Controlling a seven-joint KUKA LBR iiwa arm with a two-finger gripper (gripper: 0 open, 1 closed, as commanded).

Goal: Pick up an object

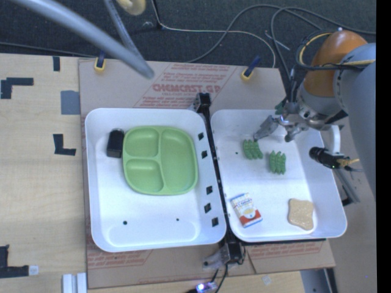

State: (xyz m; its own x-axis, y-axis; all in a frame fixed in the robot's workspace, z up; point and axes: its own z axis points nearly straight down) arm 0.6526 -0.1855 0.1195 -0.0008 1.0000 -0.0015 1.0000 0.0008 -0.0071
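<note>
A pale wooden surface [36,182] is stretching out toward nine o'clock, carrying black tape marks [61,144]. A brown cardboard sheet [183,85] is lying across it, yellow clamps [99,64] pinning its twelve o'clock edge. Dark carpet [201,5] is showing beyond, black cables [244,17] trailing over it.

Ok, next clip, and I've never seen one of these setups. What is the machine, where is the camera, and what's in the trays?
One camera looks down at a slant on two white bins. The grey arm with an orange band reaches in from the right; its gripper, fingers spread, hangs over the right bin and holds nothing. That bin has two green toy pieces, a small carton and a tan cracker-like piece. The left bin holds a green divided plate with a black block beside it.
</note>
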